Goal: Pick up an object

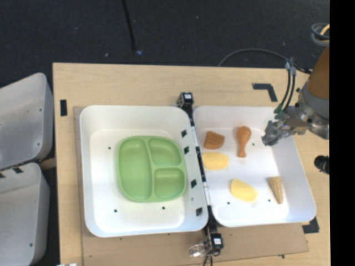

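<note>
Camera view, gripper: hangs over the right bin near its far right side; nothing is seen between its fingers, and whether they stand apart or together cannot be told.
Nearest object: drumstick, just left of the gripper, long axis running toward the viewer, bulb end farther away; brown, smooth, club-shaped.
Further left of the gripper: brown bread-like piece, rounded wedge.
Nearer the viewer and left: two yellow lumps, glossy, oval.
Nearer the viewer, below the gripper: ice-cream cone, tan, ribbed, tapering.
Left bin: green divided plate, matte plastic.
Judgement: the drumstick is the likeliest target.
</note>
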{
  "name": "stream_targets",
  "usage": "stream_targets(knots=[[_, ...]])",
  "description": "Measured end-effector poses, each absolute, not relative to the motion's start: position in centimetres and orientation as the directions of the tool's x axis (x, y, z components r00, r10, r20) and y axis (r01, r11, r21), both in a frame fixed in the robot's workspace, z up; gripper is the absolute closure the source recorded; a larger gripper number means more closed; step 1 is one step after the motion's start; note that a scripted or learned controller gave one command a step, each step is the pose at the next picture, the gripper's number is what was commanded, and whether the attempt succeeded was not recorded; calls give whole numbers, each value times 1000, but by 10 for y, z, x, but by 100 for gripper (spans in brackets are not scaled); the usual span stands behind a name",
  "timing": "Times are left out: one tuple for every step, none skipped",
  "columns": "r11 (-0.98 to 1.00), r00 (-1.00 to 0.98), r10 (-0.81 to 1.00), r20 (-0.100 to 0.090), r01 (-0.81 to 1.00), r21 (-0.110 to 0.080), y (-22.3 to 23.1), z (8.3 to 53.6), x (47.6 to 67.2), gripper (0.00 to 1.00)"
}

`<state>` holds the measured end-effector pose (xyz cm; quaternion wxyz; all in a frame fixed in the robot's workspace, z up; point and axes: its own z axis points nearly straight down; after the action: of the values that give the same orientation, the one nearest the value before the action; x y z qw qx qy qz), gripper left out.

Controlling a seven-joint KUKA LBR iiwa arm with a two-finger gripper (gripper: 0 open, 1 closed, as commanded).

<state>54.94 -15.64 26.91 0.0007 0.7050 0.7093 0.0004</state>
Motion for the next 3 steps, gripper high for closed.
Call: stream_targets(knots=[[7,-7,1000,1,1000,0,-104,255,553,100],[8,-8,1000,1,1000,1,-43,259,557,100],[7,-7,1000,1,1000,3,7,264,555,100]])
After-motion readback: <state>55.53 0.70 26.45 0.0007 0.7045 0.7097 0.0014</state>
